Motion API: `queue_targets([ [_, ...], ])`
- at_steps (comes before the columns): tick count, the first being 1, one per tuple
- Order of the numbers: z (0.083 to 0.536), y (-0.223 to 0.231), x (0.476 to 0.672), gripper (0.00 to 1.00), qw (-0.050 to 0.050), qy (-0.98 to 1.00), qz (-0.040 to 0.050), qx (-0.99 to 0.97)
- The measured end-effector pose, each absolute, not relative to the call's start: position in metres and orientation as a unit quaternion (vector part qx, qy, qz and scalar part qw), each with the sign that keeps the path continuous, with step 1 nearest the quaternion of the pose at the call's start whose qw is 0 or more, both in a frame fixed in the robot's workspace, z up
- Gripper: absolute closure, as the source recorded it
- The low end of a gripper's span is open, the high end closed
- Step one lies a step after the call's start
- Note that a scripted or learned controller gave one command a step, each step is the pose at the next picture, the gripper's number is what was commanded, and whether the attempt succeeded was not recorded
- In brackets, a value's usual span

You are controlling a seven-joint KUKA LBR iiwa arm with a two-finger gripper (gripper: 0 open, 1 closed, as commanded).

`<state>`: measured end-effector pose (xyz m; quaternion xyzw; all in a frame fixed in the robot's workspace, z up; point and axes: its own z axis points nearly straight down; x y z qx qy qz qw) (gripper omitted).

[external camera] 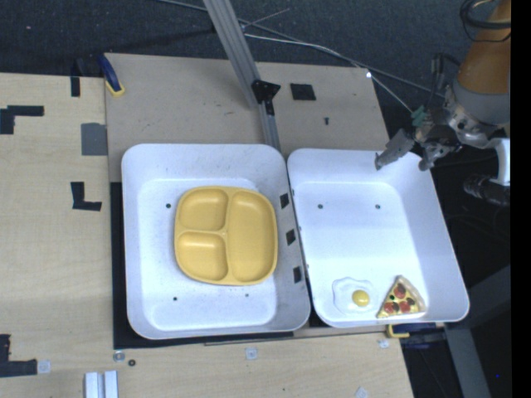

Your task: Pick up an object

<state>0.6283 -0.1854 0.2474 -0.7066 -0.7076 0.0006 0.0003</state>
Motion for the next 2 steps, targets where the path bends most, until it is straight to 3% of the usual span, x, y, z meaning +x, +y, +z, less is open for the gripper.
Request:
queue_targets([
  [2, 0.15, -0.194, 0.636, 0.0, 0.001, -0.708, 0.002, -0.707],
])
